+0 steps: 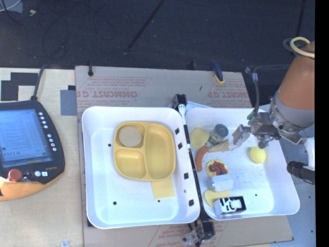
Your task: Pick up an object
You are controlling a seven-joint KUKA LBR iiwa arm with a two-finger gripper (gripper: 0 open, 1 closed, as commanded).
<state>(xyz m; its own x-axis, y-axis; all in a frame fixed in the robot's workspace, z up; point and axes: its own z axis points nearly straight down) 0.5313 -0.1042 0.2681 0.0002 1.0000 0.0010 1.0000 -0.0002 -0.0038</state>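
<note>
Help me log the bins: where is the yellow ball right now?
In the camera view, the yellow ball lies in the right bin, near its right side, just below the gripper and right of the sausage.

A: What lies beneath the bins?
B: A brown cardboard sheet (154,86) with red print, on a pale wooden bench (31,220).
A: And further back?
B: Dark floor (154,24) with thin cables. A control tablet (25,143) with a lit screen rests at left.
</note>
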